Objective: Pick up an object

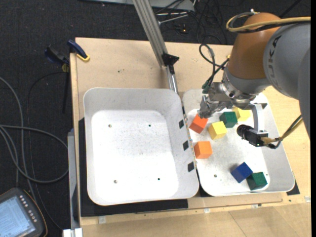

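I have the end effector [206,108] low over the right bin [281,174], just above the red-orange block [198,124] near that bin's left wall; whether it is spread or pressed together I cannot tell. To do this well, I judge I should centre over the block, drop straight, and keep clear of the wall and the yellow block [217,129] beside it; the block looks small, cubic, tilted, matte.

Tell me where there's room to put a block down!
The left bin has a wide bare floor inside its rim. The right bin is crowded: blocks cluster under the tool, with a small bare patch between the orange block and blue block.
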`<state>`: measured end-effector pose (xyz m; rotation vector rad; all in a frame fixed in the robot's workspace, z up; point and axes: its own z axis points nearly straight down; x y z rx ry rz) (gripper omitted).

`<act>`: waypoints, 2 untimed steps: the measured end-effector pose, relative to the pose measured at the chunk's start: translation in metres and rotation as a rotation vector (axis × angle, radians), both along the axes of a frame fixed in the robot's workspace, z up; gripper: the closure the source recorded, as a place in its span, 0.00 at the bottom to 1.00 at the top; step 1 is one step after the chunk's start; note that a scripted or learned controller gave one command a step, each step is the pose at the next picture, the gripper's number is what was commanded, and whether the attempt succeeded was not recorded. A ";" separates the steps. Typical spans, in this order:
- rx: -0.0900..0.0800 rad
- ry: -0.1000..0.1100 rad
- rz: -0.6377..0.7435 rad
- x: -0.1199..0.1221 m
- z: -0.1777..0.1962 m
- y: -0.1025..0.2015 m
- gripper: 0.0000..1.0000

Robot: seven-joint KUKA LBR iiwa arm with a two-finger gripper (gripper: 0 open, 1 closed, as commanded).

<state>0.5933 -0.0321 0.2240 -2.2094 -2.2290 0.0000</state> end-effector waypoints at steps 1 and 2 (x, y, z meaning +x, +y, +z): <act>0.000 -0.003 0.000 -0.008 0.013 0.051 1.00; 0.000 0.000 0.000 -0.019 0.004 0.110 1.00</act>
